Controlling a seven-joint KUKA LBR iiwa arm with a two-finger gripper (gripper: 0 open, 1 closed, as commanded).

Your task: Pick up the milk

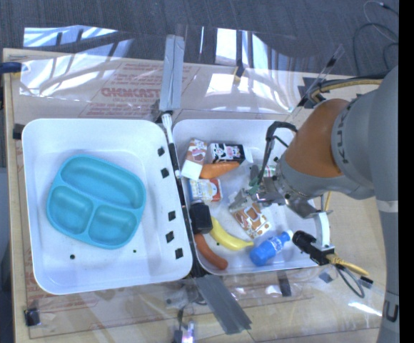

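Camera view: gripper [253, 191] sits low in right bin [314, 131], near milk carton [225, 151] at far side; can't tell jaw state. Blue tray [96, 201] in left bin [43, 138].

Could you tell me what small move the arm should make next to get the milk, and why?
Probably shift the tool up and left in the camera view, toward the milk carton at the far edge of the right bin. The tool sits mid-bin above a snack packet, apart from the carton, with a carrot lying alongside it.
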